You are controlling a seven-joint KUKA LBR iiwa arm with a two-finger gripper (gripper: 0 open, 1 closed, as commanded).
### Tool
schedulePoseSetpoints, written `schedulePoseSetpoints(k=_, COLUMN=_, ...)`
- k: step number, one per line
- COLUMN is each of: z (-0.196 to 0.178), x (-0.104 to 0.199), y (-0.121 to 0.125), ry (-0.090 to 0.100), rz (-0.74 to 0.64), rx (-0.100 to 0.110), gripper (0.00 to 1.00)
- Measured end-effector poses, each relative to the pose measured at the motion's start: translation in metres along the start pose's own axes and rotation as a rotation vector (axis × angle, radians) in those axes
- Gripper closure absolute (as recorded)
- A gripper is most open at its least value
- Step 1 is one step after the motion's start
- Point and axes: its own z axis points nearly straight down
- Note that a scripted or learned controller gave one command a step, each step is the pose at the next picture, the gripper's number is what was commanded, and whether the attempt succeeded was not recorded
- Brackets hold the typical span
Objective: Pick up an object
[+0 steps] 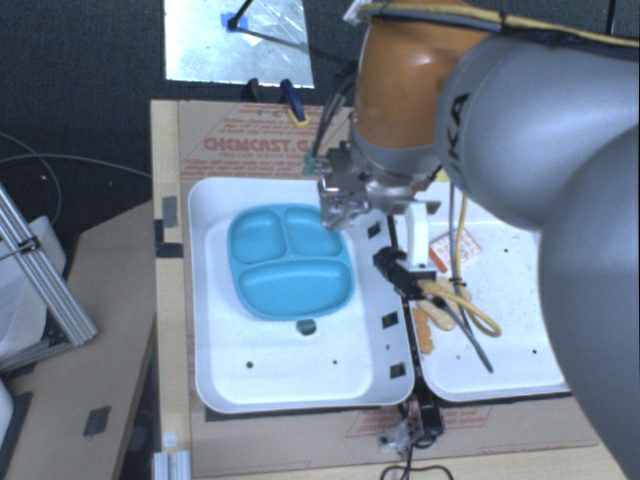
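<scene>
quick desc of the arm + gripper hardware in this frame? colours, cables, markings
The arm is smooth rounded grey casing with dark lettering on its side and an orange band above the wrist. Dark cables run along the top of that band. The gripper is a small metallic grey block with thin wires alongside.
</scene>
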Motion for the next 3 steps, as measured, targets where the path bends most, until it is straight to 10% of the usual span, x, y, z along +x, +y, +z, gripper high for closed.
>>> schedulePoseSetpoints(k=1, z=-0.054, x=-0.036, y=-0.011, ry=0.001, rz=0.009, rx=-0.008, gripper=1.0)
schedulePoseSetpoints(k=2, z=-0.001, x=0.001, y=-0.012, ry=0.001, rz=0.001, rx=0.001, gripper=1.0)
schedulePoseSetpoints(k=3, z=-0.078, x=-0.064, y=-0.067, ry=0.002, rz=0.011, rx=-0.01, gripper=1.0)
